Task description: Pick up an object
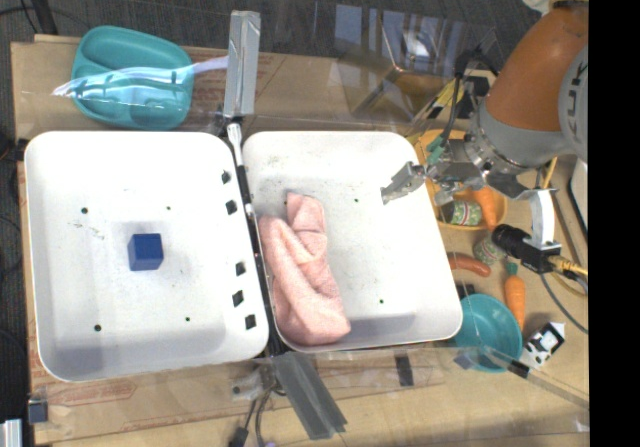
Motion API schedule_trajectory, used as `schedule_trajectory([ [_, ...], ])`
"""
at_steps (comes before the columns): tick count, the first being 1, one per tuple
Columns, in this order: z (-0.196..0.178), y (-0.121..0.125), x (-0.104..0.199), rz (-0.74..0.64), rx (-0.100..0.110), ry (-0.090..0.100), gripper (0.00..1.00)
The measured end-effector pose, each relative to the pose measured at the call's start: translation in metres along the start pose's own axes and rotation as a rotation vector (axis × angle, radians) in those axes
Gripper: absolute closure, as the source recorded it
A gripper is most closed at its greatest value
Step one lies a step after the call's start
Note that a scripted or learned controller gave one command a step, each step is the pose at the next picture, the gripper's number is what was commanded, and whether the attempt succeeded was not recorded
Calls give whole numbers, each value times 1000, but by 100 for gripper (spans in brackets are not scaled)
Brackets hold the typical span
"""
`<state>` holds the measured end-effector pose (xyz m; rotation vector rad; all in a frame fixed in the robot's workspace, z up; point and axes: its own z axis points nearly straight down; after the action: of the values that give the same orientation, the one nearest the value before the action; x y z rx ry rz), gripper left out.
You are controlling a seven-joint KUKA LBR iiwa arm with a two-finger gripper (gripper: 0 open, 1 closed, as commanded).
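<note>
Hovering over the right bin's (pixel 430 285) upper right with gripper (pixel 402 184) state impossible to tell, well apart from the pink cloth (pixel 300 270) along its left wall, risking a snagged fold or slip on limp fabric.

No text, label, brand, number or sign can be read anywhere; any markings are too small or blurred.

Blue cube (pixel 146 251) in left bin, pink cloth (pixel 302 267) in right
</note>
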<state>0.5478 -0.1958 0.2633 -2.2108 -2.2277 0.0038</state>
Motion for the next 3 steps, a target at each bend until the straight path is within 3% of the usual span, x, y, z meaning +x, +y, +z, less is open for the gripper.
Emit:
schedule_trajectory([
  [1,38,58,52,-23,-1,-1,0],
  [2,171,41,68,-34,-2,-1,0],
  [3,170,62,96,-80,-4,0,0],
])
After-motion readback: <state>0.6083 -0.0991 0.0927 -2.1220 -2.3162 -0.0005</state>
